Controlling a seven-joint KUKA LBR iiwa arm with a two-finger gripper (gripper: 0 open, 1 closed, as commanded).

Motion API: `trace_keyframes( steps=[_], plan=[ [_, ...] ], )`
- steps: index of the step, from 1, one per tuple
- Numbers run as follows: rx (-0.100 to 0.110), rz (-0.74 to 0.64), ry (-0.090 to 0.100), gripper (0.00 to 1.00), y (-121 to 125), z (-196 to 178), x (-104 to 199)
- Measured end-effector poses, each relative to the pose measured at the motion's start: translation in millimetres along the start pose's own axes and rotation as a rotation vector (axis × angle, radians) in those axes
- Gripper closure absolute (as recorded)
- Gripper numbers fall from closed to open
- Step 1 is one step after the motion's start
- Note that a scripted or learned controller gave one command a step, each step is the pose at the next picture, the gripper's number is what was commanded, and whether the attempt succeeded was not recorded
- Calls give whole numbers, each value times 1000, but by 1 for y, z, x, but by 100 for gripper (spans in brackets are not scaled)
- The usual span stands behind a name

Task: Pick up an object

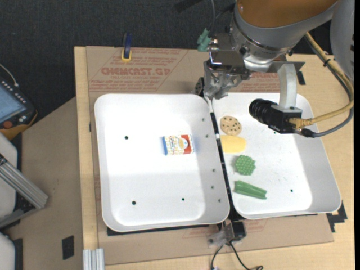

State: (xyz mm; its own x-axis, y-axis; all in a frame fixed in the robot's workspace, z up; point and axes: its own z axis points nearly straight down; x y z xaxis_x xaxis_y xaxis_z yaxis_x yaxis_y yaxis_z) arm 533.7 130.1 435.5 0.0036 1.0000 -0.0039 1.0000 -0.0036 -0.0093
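Observation:
My gripper (214, 88) hangs over the far end of the wall between the two bins, with the grey and orange arm (275, 10) above it. In the right bin (315, 167), along its left side, lie a round cookie (230, 125), a yellow piece (233, 144), a bumpy green ball (244, 164) and a long green piece (250, 189). The cookie is the closest to the gripper, a little toward the front and right of it. A small blue, white and red packet (177, 144) lies alone in the middle of the left bin (112, 151).
A black cylinder (271, 115) on the arm's bracket hangs over the far part of the right bin, with a tan cable (332, 117) looping to the right. Both bins rest on a cardboard sheet (146, 66). A blue and yellow clip (127, 48) sits at its far edge.

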Motion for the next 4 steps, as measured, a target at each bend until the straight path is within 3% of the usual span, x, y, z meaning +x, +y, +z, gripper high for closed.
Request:
trace_keyframes(
  steps=[1,2,3,4],
  plan=[
    [-22,-10,10,100,-30,-106,37],
    [-1,-6,1,100,-34,-38,54],
    [-19,1,6,100,-21,-104,19],
    [7,-8,-1,100,-37,35,56]
  ],
)
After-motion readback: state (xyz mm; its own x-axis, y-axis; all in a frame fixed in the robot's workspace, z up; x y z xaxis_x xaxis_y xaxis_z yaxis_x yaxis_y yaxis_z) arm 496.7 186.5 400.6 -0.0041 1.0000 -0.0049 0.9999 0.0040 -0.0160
